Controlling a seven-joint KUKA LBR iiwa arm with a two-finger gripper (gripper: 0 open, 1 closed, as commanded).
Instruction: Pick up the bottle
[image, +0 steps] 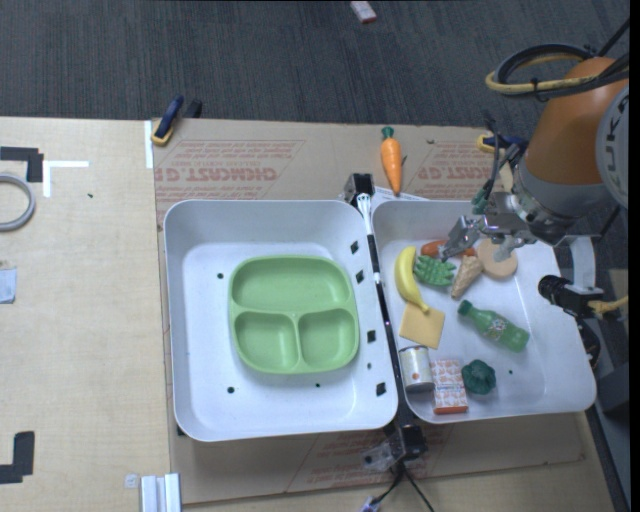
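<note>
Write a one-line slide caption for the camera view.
End effector hovers over toys in the right bin; green bottle lies untouched nearby.

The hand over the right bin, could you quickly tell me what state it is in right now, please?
Hand: low over the right bin's far end by the green toy; open or closed cannot be told; the bottle lies apart.
</note>
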